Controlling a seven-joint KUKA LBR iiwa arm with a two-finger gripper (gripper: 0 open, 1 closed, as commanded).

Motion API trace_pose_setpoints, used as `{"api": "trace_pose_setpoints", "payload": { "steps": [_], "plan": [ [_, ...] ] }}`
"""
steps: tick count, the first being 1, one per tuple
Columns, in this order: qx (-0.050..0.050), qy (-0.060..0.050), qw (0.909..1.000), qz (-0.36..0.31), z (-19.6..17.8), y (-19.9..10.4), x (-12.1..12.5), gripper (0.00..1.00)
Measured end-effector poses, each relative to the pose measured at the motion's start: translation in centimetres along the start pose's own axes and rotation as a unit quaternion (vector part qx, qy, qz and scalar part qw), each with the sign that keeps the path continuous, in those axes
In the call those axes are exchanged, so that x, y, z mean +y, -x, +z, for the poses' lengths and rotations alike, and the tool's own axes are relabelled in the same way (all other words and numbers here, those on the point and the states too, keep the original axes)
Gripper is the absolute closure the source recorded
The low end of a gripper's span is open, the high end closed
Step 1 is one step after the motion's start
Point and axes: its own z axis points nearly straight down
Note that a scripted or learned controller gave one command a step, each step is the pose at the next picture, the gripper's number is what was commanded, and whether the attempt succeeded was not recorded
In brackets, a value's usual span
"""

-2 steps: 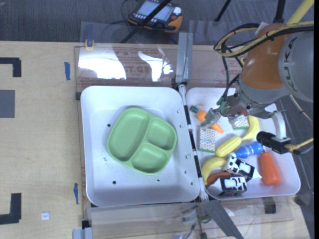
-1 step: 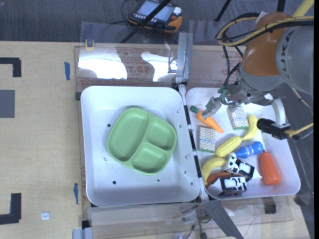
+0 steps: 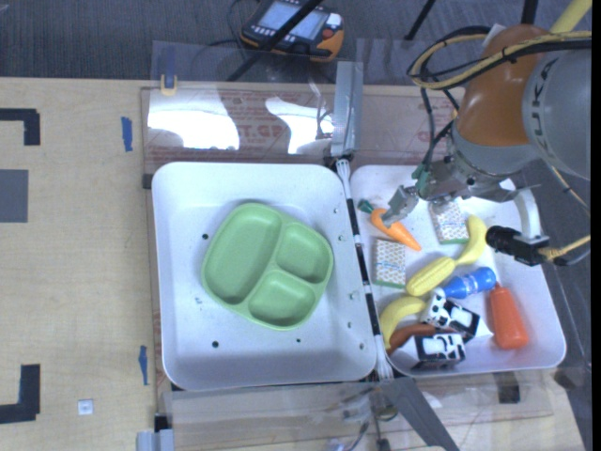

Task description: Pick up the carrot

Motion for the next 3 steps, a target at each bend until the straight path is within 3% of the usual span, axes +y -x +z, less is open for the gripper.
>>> {"api": "trace_pose_setpoints", "payload": {
  "steps": [1, 2, 3],
  "plan": [
    [-0.002, 0.009, 0.9996, 0.025, 8.2, 3.6, -1.3, 0.0],
    [-0.002, 0.009, 0.9997, 0.024, 7.5, 3.6, -1.2, 1.0],
    [-0.001, 0.002, 0.9978, -0.066, 3.6, 7.8, -1.3, 1.0]
  ]
}}
